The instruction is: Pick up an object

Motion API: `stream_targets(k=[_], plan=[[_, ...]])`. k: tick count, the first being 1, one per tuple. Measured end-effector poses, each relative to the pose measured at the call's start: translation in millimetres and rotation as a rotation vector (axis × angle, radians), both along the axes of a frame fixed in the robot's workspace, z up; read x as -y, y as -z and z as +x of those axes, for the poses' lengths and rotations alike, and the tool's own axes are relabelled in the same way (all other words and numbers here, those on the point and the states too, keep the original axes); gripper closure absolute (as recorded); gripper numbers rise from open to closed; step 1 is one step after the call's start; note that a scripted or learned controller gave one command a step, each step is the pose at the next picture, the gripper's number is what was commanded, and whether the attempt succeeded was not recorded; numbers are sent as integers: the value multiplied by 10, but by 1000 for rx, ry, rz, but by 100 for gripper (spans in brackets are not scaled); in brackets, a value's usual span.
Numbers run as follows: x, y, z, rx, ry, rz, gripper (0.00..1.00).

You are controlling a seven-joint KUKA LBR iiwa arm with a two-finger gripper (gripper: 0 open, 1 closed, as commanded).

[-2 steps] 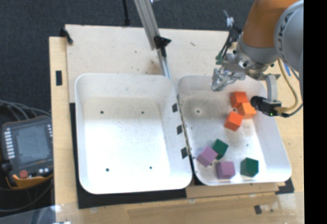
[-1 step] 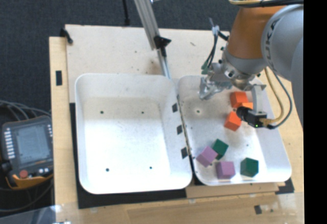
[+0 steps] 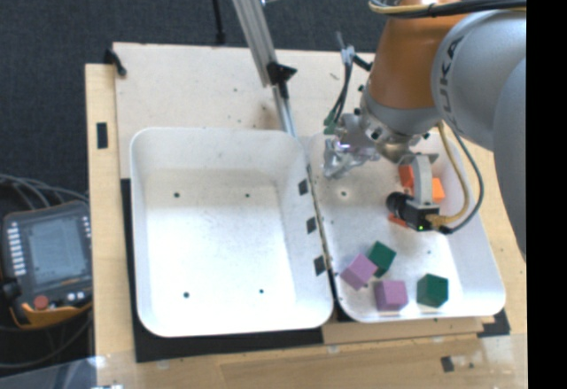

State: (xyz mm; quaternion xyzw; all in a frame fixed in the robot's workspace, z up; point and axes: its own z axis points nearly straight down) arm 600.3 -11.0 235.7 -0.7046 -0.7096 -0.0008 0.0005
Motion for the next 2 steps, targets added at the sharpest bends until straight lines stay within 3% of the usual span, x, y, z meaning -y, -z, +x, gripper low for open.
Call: stream_targets(k=[1, 2], plan=[[-454, -95, -276, -1, -1, 0, 100], [-909, -29, -396, -2, 0, 0, 100]])
